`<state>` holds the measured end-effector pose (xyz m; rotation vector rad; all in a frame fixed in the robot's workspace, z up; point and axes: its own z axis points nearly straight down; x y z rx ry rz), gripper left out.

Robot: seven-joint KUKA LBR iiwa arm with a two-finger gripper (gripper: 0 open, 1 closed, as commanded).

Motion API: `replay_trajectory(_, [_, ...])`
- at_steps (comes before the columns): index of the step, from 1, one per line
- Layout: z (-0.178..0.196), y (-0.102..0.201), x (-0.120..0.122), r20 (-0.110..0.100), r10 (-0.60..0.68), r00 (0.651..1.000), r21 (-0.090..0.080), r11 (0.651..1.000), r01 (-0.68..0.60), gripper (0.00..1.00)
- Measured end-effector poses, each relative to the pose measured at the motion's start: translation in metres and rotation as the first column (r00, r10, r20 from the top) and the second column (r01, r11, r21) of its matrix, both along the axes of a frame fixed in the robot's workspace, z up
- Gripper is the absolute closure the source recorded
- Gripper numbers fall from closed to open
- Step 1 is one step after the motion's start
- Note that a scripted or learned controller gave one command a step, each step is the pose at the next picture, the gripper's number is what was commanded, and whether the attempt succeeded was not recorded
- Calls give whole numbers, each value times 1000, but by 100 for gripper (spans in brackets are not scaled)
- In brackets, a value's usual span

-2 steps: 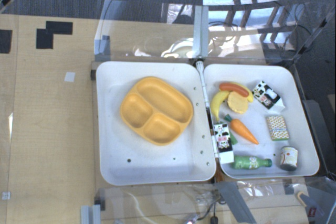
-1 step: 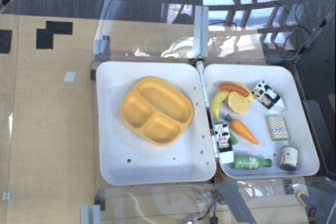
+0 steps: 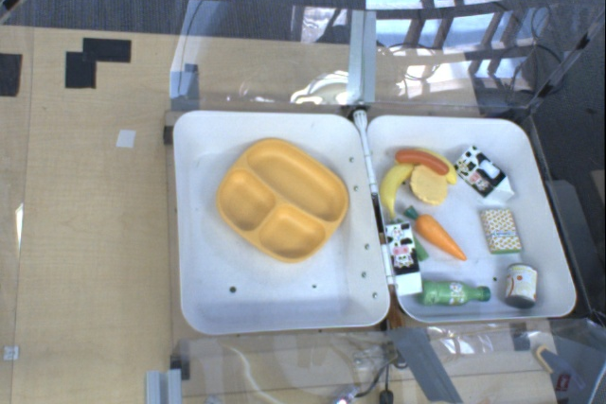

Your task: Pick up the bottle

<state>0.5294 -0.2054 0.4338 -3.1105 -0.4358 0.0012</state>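
Bottle point(image 3: 454, 293) first: it is green with a white label and lies on its side near the front edge of the right bin point(image 3: 540, 167), its cap end pointing toward the can point(image 3: 520, 285) that stands just beside it. On its other end sits a small milk carton point(image 3: 402, 250) with a cow pattern, close to the wall between the two bins. A carrot point(image 3: 440, 237) lies just behind the bottle, and further back are a banana point(image 3: 392, 187), a sausage point(image 3: 423, 160), a round yellow slice point(image 3: 429, 187), a second cow-pattern carton point(image 3: 480, 171) and a tan cracker box point(image 3: 499, 230). The left bin point(image 3: 204, 203) holds a yellow divided plate point(image 3: 281, 198).

No part of the arm is over the bins, so I cannot tell whether the gripper is spread or pressed together. By my reading the task has not started; the step in hand is the approach. The next move calls for coming down over the middle of the bottle with the fingers set across its narrow width, not along its length. Room is tight: the carton, the can and the bin's front wall all crowd it, and a round bottle may roll if nudged.
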Motion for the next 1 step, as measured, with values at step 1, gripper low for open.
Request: replay_trajectory(1, [0,0,0,0,0,1000,0,1000,0,0])
